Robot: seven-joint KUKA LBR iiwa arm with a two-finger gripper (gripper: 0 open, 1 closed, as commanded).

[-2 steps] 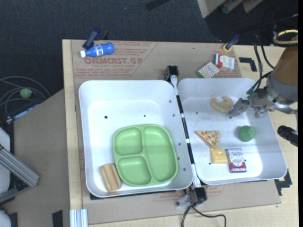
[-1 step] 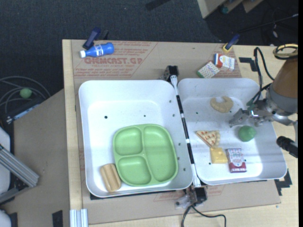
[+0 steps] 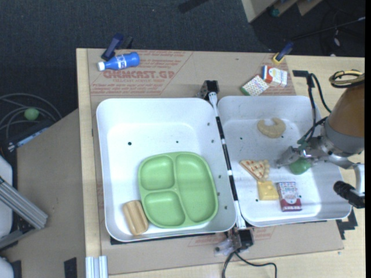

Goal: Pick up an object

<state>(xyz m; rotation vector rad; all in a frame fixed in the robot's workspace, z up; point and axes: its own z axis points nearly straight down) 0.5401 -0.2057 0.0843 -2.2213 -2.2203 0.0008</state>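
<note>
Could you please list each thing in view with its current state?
Green divided plate: flat in left bin, compartments bare.
Tan bread piece: lying beside the plate.
Waffle piece: flat in right bin.
Cheese slice: flat.
Red packet: lying face up.
Green round item: at the end effector.
Blue bottle: on its side, outside bins.

The grey arm reaches in from the right, its claw (image 3: 291, 156) low, fingers seemingly spread.

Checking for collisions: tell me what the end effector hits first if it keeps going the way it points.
Probably the waffle: the end effector points leftward toward it, beside the green ball. Height is unclear.
</note>
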